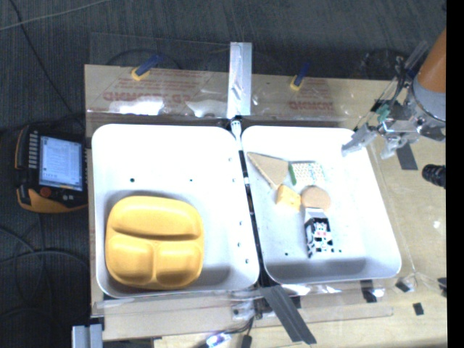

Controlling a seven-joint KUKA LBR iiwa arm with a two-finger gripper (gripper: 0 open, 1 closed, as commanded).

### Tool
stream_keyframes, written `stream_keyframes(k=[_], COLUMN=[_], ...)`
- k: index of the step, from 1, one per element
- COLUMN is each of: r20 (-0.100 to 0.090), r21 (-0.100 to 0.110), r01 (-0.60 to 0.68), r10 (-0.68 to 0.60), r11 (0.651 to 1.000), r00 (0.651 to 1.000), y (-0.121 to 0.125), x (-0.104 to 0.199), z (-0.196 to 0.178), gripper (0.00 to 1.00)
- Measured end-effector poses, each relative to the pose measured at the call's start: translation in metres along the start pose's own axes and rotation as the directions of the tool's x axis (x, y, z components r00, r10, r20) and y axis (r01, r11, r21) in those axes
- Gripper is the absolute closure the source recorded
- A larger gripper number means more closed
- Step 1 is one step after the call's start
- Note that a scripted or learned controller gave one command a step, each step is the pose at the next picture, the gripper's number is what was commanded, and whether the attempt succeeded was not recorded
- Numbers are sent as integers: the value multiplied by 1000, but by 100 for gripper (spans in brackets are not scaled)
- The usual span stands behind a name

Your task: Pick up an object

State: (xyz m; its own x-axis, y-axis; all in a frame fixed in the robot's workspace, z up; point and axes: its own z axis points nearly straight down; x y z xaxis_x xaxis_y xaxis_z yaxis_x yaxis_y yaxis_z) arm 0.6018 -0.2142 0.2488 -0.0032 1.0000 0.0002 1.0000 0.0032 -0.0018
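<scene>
Objects to pick: a small cluster in the middle of the right bin (377, 216), right of frame centre.
Gripper (362, 140): at the upper right of the frame, over the right bin's upper right corner; whether it is spread or pressed together I cannot tell, and nothing is seen in it.
Nearest item: green-dotted card (306, 172), down and to the left of the gripper, well apart from it.
Next outward: tan wedge (270, 168), its long axis running from upper left to lower right, ending at a yellow block (288, 196); a tan round disc (315, 196) lies just beside that block.
Farthest in that bin: cow-patterned toy (318, 238), long axis roughly up-down in the frame, below the disc.
Left bin (167, 140): a large yellow bread-shaped toy (154, 241) at lower left, farthest from the gripper.
Judgement: the move turns on travelling down-left into the cluster.
</scene>
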Motion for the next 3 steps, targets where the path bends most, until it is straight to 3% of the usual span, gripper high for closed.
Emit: stream_keyframes(k=[1, 2, 3], r20=[-1, 7, 9], r21=[1, -15, -14], r01=[84, 245, 331], r10=[-84, -245, -330], r11=[996, 969, 944], r00=[996, 970, 944], y=[-82, -88, -36], x=[9, 69, 98], z=[82, 158, 158], gripper=[0, 0, 0])
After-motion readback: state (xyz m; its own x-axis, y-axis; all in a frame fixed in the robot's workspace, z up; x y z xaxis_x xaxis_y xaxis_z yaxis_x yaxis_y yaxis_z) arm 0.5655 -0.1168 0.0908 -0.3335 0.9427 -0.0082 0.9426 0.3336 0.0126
